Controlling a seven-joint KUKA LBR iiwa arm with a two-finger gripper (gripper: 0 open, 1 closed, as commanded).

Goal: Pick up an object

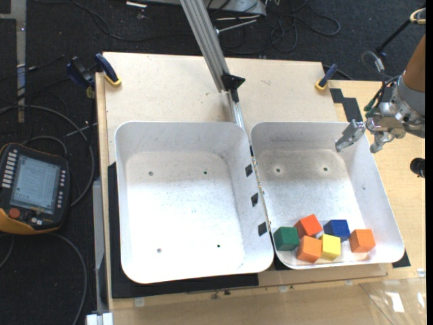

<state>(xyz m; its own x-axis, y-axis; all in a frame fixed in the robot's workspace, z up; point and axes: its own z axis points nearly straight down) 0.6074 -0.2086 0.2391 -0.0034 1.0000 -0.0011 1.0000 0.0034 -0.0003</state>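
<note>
Several small cubes lie clustered at the near end of the right bin (379, 195): a green one (287, 237), a blue one (337, 229), a yellow one (331, 246) and three orange ones (310, 225) (310, 249) (362, 240). My gripper (362, 138) hangs over the far right rim of that bin, well behind the cubes. Its fingers (348, 138) are spread open with nothing between them.
The left bin (135, 147) sits beside the right one on a wooden board (176, 87). A slanted aluminium bar (206, 39) comes down to the gap between the bins. Clamps (108, 70) (325, 78) grip the board's far corners. A teach pendant (34, 188) lies on the floor at left.
</note>
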